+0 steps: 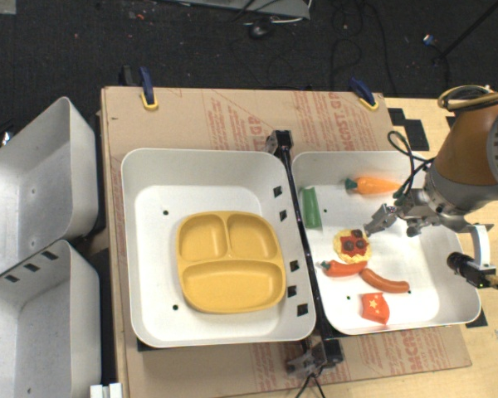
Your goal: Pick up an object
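The right bin (pixel 448 301) holds several toy foods. An orange carrot (pixel 376 185) lies at the back and a green block (pixel 310 207) stands along the left wall. A round pizza-like piece (pixel 352 245) sits mid-bin, with a red chili (pixel 342 267) just below it. A sausage (pixel 385 283) and a red strawberry-like piece (pixel 375 307) lie toward the front. My gripper (pixel 397 222) hangs just right of the pizza piece and below the carrot. It is open, with its fingers (pixel 379 220) spread and nothing between them.
The left bin (pixel 149 222) carries a yellow divided plate (pixel 231 261). A black divider (pixel 297 222) runs between the two bins. The grey arm with its orange band (pixel 471 152) comes in over the right bin's far right side. White containers (pixel 33 222) stand left of the bench.
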{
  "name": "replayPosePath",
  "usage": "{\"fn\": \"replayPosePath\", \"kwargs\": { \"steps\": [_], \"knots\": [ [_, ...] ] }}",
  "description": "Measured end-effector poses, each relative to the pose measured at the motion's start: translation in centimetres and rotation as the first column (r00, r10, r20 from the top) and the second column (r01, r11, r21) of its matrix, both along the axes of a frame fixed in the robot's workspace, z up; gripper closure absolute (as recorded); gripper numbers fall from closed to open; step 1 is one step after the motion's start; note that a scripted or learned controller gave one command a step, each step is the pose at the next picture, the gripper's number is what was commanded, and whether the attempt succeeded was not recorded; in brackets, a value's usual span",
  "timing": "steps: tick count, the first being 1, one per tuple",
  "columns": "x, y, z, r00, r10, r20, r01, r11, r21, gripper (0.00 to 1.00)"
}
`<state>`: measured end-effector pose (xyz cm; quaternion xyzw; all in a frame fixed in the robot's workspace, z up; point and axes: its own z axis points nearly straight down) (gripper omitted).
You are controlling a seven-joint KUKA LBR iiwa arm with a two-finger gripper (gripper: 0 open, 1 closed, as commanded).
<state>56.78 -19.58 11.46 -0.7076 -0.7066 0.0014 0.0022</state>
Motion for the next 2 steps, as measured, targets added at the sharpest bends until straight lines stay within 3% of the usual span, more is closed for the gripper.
{"fn": "replayPosePath", "kwargs": {
  "steps": [1, 2],
  "knots": [
    [0.2, 0.0, 1.4, 1.000, 0.000, 0.007, 0.000, 1.000, -0.003, 1.00],
    [0.5, 0.8, 6.1, 1.000, 0.005, 0.011, -0.005, 1.000, -0.003, 1.00]
  ]
}}
